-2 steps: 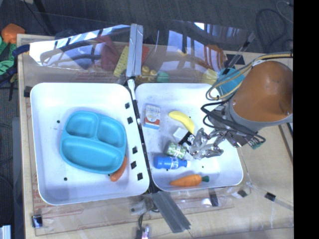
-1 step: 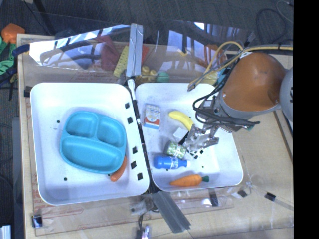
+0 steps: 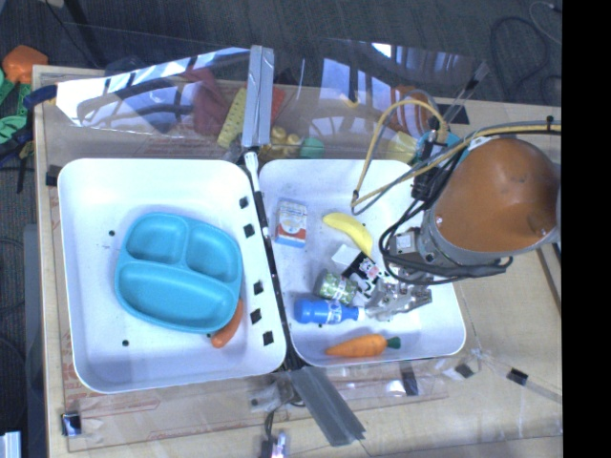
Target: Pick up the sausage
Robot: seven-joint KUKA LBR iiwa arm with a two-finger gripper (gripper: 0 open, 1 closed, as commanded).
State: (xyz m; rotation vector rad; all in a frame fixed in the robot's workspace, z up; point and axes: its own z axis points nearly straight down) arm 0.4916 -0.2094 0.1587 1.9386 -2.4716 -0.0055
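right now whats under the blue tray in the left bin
An orange-brown sausage pokes out from under the blue tray's lower right edge, on the left bin's floor. Its far end is covered by the tray.

My two shallow white plastic bins look smooth and faintly glossy, catching soft light along their rims. In the left of the frame, the turquoise three-compartment plastic tray has a satin sheen. Tucked at its lower edge, the reddish-brown curved sausage seems like smooth moulded plastic, though it is too small to be sure. The yellow banana and orange carrot show a dull plastic finish. My metal gripper glints, bare and silvery. The bench underneath is pale matt wood.
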